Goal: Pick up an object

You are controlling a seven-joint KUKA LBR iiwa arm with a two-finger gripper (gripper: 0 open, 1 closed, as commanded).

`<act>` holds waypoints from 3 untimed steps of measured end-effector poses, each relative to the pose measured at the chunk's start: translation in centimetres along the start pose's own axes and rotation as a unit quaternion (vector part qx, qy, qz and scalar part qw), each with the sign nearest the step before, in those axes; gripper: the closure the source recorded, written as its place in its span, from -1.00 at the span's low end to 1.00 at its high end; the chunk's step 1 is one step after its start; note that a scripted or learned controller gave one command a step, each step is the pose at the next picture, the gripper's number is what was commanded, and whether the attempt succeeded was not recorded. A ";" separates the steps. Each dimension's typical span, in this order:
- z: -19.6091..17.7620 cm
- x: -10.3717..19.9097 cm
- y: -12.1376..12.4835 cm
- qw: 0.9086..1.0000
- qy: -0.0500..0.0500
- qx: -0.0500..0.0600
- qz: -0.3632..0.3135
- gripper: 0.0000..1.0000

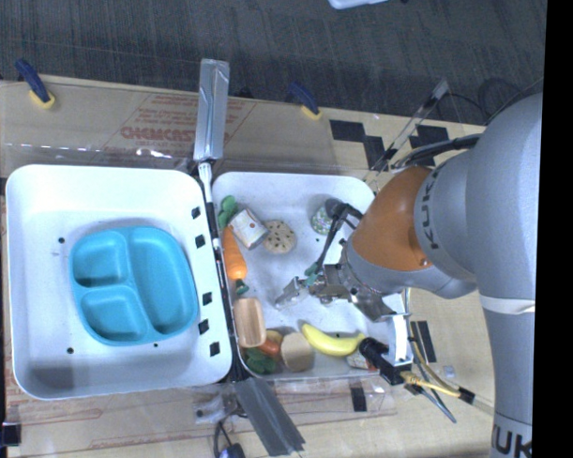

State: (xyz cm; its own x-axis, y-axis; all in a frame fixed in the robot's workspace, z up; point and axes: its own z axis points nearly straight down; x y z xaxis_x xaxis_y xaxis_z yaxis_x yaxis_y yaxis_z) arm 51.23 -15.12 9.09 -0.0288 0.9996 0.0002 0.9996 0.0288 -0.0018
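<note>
Gripper (298, 291): hanging low over the middle of the right bin (297, 188), nothing showing between its fingers; whether they are spread or pressed together, I cannot tell from this slant.
Arm (455, 229): reaching in across the right bin's right edge, its orange band (392, 227) sitting above the wrist, probably angling the tool down toward the clutter.
Banana (332, 342): lying near the right bin's front edge, just beside the gripper, likely the nearest candidate.
Carrot (234, 256): resting along the right bin's left wall.
Cookie (280, 236): sitting toward the back, apart from the gripper.
Left bin (32, 261): holding 1 blue divided tray (133, 284) at its centre.
Progress: judging by this, no object is being lifted yet; 1 pick is waiting.
</note>
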 end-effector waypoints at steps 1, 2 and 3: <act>0.0 -5.5 3.7 0.981 0.000 0.000 0.194 -1.00; 0.0 -4.0 -3.5 0.989 0.002 0.000 0.150 -1.00; 0.0 -3.9 4.7 0.994 0.001 0.000 0.108 -1.00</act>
State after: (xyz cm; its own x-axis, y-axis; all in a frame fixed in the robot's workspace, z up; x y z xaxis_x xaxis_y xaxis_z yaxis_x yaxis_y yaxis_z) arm 56.01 -18.91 9.09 0.1857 0.9826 0.0016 0.9826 -0.1857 -0.0015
